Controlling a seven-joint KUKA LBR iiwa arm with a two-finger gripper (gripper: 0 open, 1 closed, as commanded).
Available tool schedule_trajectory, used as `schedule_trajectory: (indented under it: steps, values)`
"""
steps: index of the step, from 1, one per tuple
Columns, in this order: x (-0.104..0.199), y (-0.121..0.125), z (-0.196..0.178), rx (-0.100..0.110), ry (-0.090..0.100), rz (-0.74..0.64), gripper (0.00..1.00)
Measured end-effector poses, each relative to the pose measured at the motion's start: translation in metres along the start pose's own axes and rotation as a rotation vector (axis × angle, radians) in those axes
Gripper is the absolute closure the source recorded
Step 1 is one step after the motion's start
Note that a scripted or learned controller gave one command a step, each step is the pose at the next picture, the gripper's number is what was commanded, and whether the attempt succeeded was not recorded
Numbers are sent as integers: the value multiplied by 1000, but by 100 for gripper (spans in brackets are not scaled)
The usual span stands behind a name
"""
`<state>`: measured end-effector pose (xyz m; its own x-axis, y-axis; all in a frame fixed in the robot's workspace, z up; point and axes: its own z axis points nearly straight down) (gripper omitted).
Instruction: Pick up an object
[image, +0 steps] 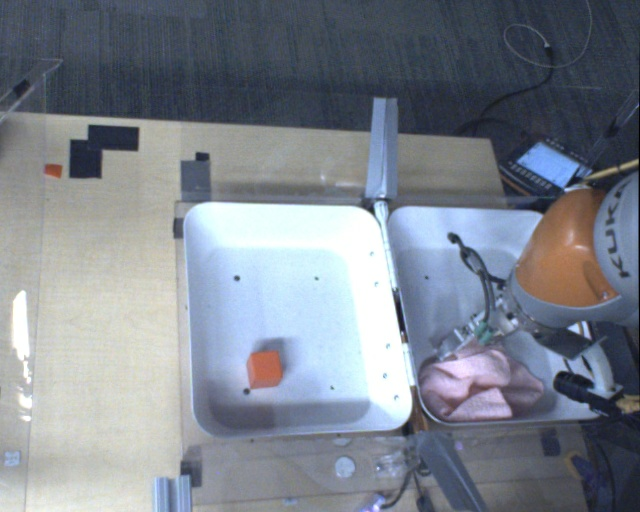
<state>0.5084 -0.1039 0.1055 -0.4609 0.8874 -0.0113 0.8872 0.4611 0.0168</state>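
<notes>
Over at nine o'clock the table (100, 300) is lying bare and pale, with a few black patches (100, 148) and a tiny orange marker (52, 171) stuck near its far corner, probably as calibration marks rather than anything for me to lift. Moving right, the left bin (290, 225) is holding one orange block (265, 369), sitting flat toward seven o'clock of that bin, well apart from every wall, so I am judging it an easy, open target that nobody is reaching for now. Past the metal divider (383, 150), the right bin (440, 235) is where I am working: my arm is coming in from three o'clock, and my gripper (487, 328) is hanging low at about six o'clock of that bin, just beside or touching the top of a pink cloth (478, 387) bunched against the near wall. I am guessing the cloth is my pick, since I am poised right over it.

Whether my gripper is wide, narrow or pinching fabric, I cannot tell; the tip is small and tangled with cables (470, 258). My orange wrist band (565, 255) is covering the bin's right side, and the frame edge is cutting off the rest of me.
</notes>
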Motion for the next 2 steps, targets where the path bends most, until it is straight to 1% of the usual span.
schedule_trajectory:
  steps: [1,2]
  values:
    - [0,23,15,5,2,-28,0]
    - [-2,28,1,-9,-9,-30,100]
